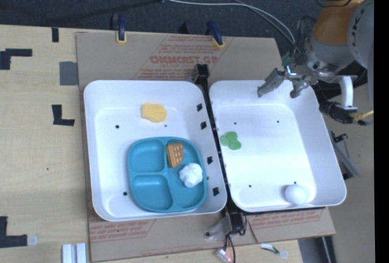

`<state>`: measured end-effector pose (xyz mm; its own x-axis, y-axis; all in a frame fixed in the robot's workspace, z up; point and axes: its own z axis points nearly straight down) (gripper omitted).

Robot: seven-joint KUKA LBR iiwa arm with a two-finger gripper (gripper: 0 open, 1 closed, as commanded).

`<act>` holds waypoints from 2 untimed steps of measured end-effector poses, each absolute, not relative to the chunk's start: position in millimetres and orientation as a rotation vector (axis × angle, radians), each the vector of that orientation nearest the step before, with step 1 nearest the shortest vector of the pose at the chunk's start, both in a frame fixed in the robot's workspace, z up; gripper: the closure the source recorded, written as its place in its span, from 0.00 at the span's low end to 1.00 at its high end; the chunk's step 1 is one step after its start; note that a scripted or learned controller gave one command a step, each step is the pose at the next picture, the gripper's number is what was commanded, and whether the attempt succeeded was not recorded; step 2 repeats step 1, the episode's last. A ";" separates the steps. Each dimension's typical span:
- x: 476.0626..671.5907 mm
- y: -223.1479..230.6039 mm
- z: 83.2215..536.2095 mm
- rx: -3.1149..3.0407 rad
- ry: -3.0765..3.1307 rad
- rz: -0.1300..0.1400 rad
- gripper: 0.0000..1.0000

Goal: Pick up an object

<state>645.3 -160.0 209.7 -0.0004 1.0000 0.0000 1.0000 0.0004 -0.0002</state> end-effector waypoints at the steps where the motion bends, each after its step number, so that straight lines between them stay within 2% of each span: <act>1: 589.7 -143.0 197.8 -2.220 -2.220 0.002 0.00; 2: 589.7 -143.0 197.8 -2.220 -2.220 0.002 0.00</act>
